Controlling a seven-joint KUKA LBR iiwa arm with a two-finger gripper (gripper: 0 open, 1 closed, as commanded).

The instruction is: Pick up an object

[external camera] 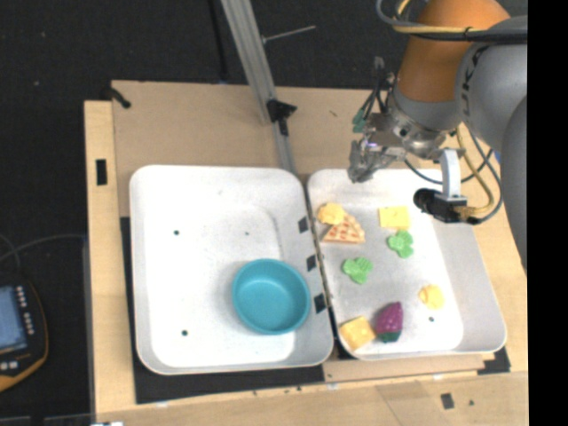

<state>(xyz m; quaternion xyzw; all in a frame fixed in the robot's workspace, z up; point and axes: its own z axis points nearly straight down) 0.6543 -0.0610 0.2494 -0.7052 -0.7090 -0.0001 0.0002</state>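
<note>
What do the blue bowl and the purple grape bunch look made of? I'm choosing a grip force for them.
The round blue bowl in the left bin looks like moulded plastic: uniform colour, smooth walls, soft sheen. The small purple grape-bunch toy in the right bin looks like plastic or rubber, bumpy and matte; the view cannot settle which.

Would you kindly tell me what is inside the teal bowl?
The teal bowl in the left bin shows only its own teal inner surface; nothing lies in it. Its near inner wall is hidden by the rim.
</note>
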